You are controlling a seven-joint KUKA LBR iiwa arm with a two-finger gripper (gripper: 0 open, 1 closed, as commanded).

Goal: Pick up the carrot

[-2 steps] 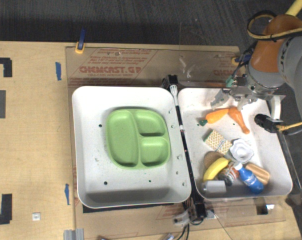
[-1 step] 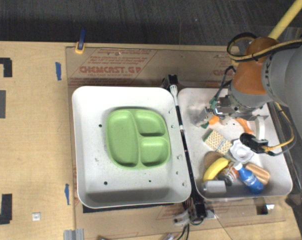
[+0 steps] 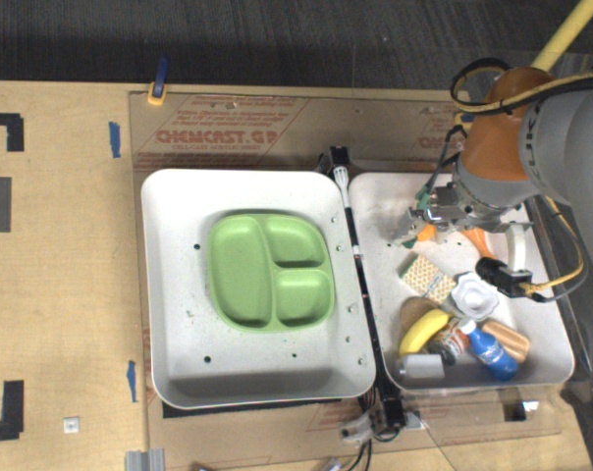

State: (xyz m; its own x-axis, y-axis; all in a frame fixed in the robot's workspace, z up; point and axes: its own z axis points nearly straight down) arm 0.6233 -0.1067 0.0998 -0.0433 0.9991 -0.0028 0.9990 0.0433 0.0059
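The carrot [image 3: 475,238] is an orange piece lying in the upper part of the right bin [image 3: 383,202], partly covered by the arm. My gripper [image 3: 429,217] is lowered into that bin, right at the carrot's left end, where a bit of orange shows just beneath it. The wrist hides most of the contact, so a grasp cannot be made out.
Lower in the right bin lie a checkered wafer [image 3: 427,278], a banana [image 3: 422,330], a crumpled white cup [image 3: 473,297], a blue bottle [image 3: 490,352] and a brown roll [image 3: 510,338]. The left bin [image 3: 169,263] holds a green divided plate [image 3: 272,268].
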